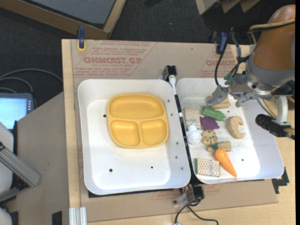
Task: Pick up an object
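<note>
Claw (229,96) sits low over the upper part of the right bin (267,170), hanging from the grey arm (274,46) with its orange band. Two grey fingers splay outward; one fingertip (216,99) rests at a tan block (221,104), the other points toward the bin's right side. Nothing lies between them: claw is released, no grasp.

Just below the claw: green pea pod (213,112), then a purple piece (208,123) touching it. Right of these, a curved tan bread piece (236,127). Left of the purple piece, a patterned cracker (191,116) near the bin's left wall, with a small white item (193,136) beneath it. Further down: spotted cookie (209,137), a waffle-like piece (224,146), an orange carrot (225,161) lying slantwise, and a wrapped packet (207,167) at the bottom edge.

Left bin (93,163) holds a yellow divided plate (138,120), three compartments, well apart from the claw.

Both bins rest side by side on a brown board-covered surface (117,57).
</note>
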### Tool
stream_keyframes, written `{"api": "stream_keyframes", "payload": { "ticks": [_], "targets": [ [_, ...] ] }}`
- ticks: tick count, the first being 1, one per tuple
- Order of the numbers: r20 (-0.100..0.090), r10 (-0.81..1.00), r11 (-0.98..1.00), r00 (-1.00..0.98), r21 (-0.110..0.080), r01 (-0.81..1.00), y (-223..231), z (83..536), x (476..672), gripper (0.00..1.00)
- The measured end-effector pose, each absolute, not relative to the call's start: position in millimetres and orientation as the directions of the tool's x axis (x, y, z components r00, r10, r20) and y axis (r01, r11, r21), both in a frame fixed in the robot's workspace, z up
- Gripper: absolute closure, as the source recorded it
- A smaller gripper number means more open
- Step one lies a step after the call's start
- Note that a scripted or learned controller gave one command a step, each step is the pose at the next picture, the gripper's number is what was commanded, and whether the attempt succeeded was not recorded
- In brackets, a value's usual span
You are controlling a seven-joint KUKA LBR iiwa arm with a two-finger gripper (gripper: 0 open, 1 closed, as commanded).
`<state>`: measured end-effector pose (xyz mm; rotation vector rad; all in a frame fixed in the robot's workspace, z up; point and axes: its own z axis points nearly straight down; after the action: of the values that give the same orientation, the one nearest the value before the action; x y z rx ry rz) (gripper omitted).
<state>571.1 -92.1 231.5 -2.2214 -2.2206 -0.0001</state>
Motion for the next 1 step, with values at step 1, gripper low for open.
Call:
{"api": "stream_keyframes", "payload": {
  "ticks": [1],
  "targets": [
    [0.001,1.000,-0.003,0.003,-0.012,1.000,-100.7,109.2,543.6,0.00]
  ]
}}
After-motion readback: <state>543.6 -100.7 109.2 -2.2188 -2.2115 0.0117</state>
